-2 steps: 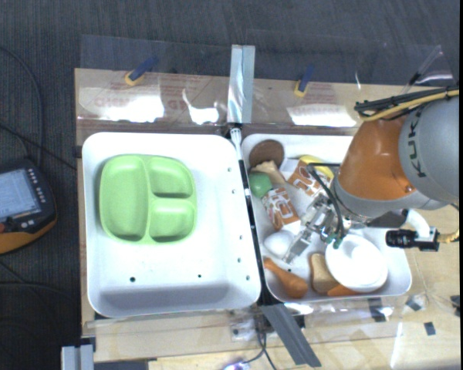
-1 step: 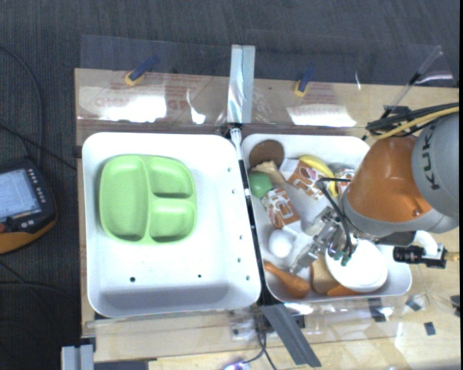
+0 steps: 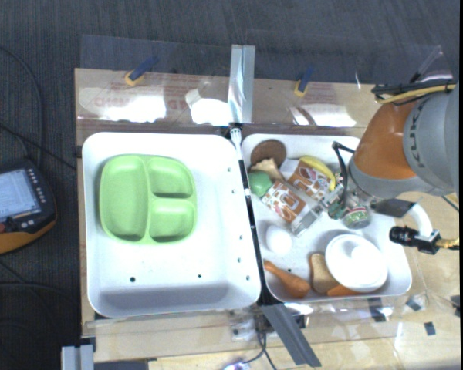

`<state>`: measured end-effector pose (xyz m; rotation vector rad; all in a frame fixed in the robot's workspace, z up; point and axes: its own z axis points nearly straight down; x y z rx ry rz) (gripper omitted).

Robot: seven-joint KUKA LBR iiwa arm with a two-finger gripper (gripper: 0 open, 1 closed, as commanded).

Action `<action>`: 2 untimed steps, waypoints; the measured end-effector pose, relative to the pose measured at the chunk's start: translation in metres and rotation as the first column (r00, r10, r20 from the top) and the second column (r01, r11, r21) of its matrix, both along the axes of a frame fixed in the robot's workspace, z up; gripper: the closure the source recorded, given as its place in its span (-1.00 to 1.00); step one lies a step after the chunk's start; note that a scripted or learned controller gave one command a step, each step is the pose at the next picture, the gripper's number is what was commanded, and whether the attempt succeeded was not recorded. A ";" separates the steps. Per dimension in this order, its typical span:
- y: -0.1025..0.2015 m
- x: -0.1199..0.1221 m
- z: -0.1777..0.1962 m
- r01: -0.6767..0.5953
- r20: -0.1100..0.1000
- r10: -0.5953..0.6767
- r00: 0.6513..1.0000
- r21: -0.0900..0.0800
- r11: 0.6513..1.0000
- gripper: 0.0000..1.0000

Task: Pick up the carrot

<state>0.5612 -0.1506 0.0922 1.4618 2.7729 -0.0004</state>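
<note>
Gripper (image 3: 341,204) on your grey arm hangs over the right shallow white bin (image 3: 401,280); its opening I cannot tell. You see the round white bowl (image 3: 356,261) in that bin's near corner. Your orange tapered carrot (image 3: 286,280) lies left of the bowl, against the near wall, untouched, well apart from the tool.

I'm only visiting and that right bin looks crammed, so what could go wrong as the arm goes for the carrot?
1. The carrot lies along the near wall of the right bin, so a finger may strike the wall rather than slip beside it.
2. A slice of bread and a white bowl sit just to its right, and the gripper might catch one instead.
3. The gripper is over the snack packets further back, so the arm could drag them as it moves across.
</note>
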 end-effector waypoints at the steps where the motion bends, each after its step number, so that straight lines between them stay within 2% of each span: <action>1: 0.027 0.082 0.001 0.056 -0.043 -0.056 0.997 0.000 0.998 -1.00; 2: -0.029 -0.060 0.019 0.339 -0.005 -0.339 0.941 0.000 0.941 -1.00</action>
